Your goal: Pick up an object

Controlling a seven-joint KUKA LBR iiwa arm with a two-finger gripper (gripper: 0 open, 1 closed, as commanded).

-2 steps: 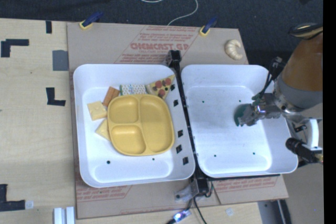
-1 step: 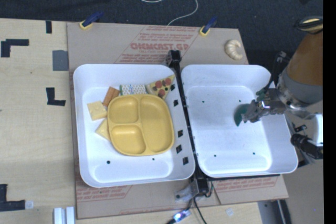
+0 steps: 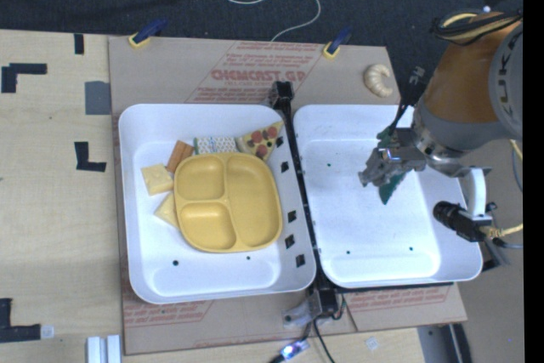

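Note:
My gripper [image 3: 387, 174] hangs over the right white bin [image 3: 340, 255], in its right half. A small dark green object [image 3: 388, 191] sticks out just below the fingertips, and the fingers look shut on it. The left white bin [image 3: 140, 255] holds a yellow divided plate [image 3: 228, 201]. Around the plate's upper and left sides lie several small flat pieces: a pale yellow square [image 3: 156, 179], a brown strip [image 3: 179, 155] and a patterned piece [image 3: 262, 139].
The grey arm with its orange band [image 3: 463, 85] comes in from the right above the right bin. A beige lump [image 3: 380, 79] lies on the cardboard behind that bin. A black clip [image 3: 281, 93] sits where the bins meet at the back.

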